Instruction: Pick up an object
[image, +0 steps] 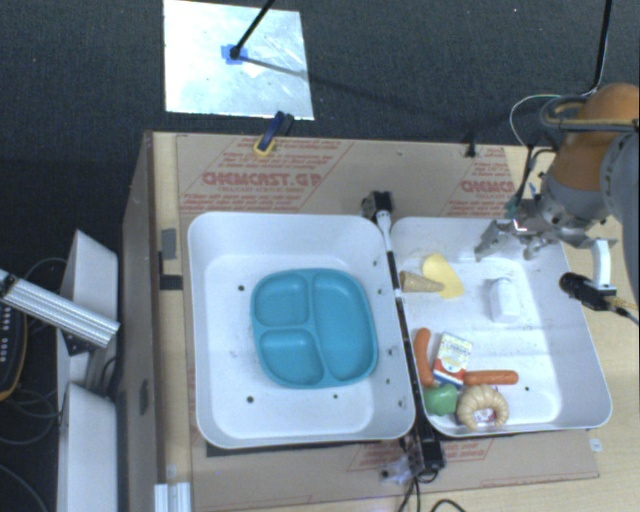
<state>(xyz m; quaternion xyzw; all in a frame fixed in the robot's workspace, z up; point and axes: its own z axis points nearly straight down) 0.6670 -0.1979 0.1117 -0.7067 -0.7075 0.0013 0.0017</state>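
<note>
Poised over the far end of the right bin, reaching in from the right: gripper, fingers spread apart, nothing between them. Apparently still before any grasp, so judged early in the task.

No particular item named by the task. Nearest candidate: white block, lying alone on the bin floor just nearer than the gripper, apart from its neighbours. To its left, close to the wall between the bins: yellow wedge touching a small cone. Crowded in the near left corner: two carrots, a small carton, a green ball and a pastry, several of them touching. In the left bin, only a blue plate, flat and probably awkward to pinch.

To do this step well:
- Choose the white block; probably the easiest, with free floor on every side.
- Centre above it before descending, rather than coming in at a slant.
- Turn the wrist so the fingers close across the short sides.
- Lower until the fingertips straddle the block, close to the floor without pressing into it.
- Close firmly, then lift straight up and check that something really sits between the fingers.
- Avoid the crowded corner: likely to nudge neighbours and slip off.
</note>
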